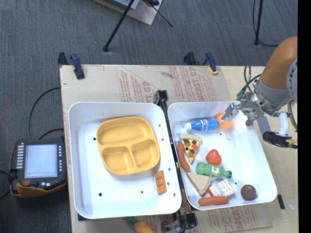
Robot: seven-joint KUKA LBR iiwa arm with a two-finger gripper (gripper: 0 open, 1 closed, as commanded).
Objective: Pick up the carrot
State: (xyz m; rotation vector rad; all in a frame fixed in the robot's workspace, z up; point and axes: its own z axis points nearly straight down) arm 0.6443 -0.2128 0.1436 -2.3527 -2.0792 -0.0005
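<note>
A small orange piece, apparently the carrot (224, 121), lies in the right bin (260, 152) near its back edge, touching the right end of a blue bottle (203, 125). My gripper (241, 115) hangs just to the right of it at the bin's back right, with its fingers spread apart. The left finger (233, 111) is close to the orange piece, and nothing shows between the fingers.
The right bin also holds a pizza slice (190, 147), a sausage (183, 158), a tomato (213, 157), a green bottle (212, 170) and a brown ball (249, 192). A yellow divided plate (128, 145) fills the left bin. Another orange item (142, 226) lies on the bench in front.
</note>
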